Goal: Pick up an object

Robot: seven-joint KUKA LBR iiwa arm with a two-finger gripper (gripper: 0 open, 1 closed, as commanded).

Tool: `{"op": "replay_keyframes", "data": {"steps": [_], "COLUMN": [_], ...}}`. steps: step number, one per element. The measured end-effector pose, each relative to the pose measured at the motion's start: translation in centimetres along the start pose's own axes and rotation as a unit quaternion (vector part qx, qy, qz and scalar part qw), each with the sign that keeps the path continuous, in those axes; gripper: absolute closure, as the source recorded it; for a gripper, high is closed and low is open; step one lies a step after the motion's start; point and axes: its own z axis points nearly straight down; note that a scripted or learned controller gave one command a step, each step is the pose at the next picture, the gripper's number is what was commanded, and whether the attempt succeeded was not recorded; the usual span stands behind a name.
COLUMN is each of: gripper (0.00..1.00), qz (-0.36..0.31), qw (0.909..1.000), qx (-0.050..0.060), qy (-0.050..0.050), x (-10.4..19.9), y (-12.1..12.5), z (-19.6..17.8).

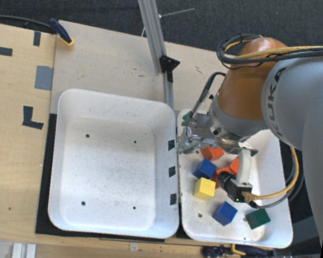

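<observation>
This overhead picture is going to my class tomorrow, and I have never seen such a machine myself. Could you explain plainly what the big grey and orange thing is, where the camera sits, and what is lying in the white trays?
The big grey shape with the orange band is a robot arm, reaching in from the right. At its end is a two-finger gripper, low over the right bin. Whether it grips anything cannot be told from here.

The camera is fixed above the bench and looks down at a slant on two shallow white bins side by side.

The right bin holds small coloured blocks: a yellow cube, two blue cubes, a green block and orange pieces near the gripper. The left bin shows just its speckled white floor.

Its job is to pick up one object.
</observation>
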Motion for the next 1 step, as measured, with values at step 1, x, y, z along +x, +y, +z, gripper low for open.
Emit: {"op": "replay_keyframes", "data": {"steps": [1], "gripper": [1.0], "qz": [0.0], "qw": [1.0], "qx": [-0.001], "qy": [0.001], "x": [5.35], "y": [1.13], "z": [-0.78]}}
